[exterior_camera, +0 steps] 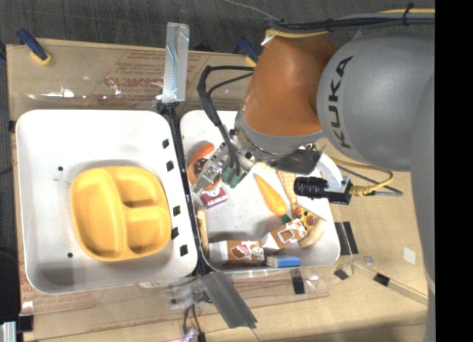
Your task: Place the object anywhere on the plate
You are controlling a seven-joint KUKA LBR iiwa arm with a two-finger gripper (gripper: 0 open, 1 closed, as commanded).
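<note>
A yellow divided plate lies in the left bin. My gripper hangs low over the upper left part of the right bin, near the wall between the two bins. Just below it lies a small dark red and white item. An orange and red item sits under the gripper's left side, partly hidden. A carrot lies to the gripper's right.
Along the right bin's front sit a brown packet, a blue marker and colourful toy food. A black cable plug juts out under the arm. Silver tape runs up from the divider.
</note>
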